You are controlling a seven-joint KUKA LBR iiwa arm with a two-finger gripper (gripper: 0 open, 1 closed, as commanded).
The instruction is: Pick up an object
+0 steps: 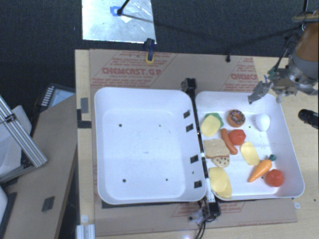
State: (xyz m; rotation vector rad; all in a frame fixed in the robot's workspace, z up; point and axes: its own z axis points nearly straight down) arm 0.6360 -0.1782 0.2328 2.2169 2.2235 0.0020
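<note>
The arm point(305, 54) was grey, with an orange band point(308, 40) above the wrist. Below the band sat a paler grey metal collar. The gripper point(269, 91) was built of dull grey metal, with two thin, angular fingers point(257, 93) and a small teal spot near its base.
</note>
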